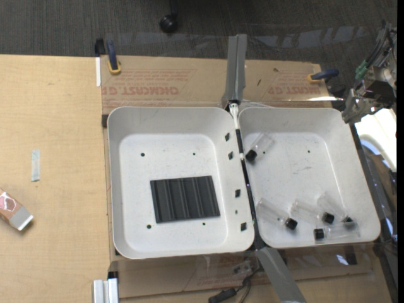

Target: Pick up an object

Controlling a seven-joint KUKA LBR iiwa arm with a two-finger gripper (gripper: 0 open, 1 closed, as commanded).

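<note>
We judge the small clear plastic black-capped vials (314,216) light, slick, best pinched mid-body; the two-finger gripper (361,103)'s state we cannot tell.

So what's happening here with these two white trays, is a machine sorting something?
A robot arm is meant to pick something up. Its claw sits at the far right edge, beside the right bin, touching nothing. Several small clear vials with black caps lie in that bin, most near its front edge. The left bin holds a dark ribbed block. Nothing is lifted yet.
</note>
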